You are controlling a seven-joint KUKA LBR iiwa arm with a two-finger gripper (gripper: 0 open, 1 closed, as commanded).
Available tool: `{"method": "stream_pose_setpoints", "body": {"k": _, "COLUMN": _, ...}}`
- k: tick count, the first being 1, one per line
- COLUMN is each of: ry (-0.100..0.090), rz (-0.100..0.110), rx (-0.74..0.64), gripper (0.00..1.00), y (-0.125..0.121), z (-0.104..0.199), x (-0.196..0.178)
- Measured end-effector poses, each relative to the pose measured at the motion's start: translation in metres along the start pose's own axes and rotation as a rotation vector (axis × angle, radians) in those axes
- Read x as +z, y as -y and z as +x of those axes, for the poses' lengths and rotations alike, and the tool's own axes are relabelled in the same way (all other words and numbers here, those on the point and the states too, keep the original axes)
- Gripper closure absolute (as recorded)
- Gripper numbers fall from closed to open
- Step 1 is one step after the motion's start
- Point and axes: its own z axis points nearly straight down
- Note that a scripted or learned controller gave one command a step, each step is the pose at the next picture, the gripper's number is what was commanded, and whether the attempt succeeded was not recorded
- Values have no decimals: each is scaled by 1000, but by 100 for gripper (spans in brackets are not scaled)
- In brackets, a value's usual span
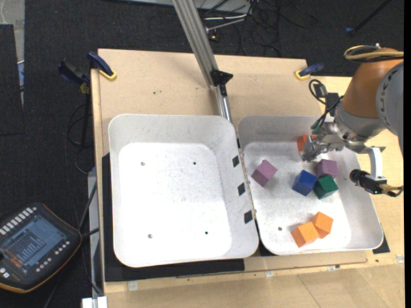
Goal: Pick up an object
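The right bin [270, 237] holds several small blocks. A purple block [264, 172] lies near its left side. A blue block [304, 183] and a green block [326, 186] sit together in the middle, with a second purple block [328, 167] just behind them. Two orange blocks [312, 228] lie near the front. My gripper [313, 151] is low over the back of the right bin, right beside a red-orange block [301, 142] that is partly hidden by it. Whether anything sits between its fingers cannot be made out.
The left bin [170, 188] stands beside the right one. A metal pole [199, 40] slants down to the gap between the bins. Clamps [101, 65] hold the board's back corners. A teach pendant [32, 242] lies off the bench at front left.
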Motion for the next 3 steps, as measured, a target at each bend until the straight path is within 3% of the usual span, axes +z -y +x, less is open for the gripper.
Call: {"method": "stream_pose_setpoints", "body": {"k": 3, "ry": 1, "rz": -5, "rx": -2, "gripper": 100, "y": -5, "z": 6, "x": -137}}
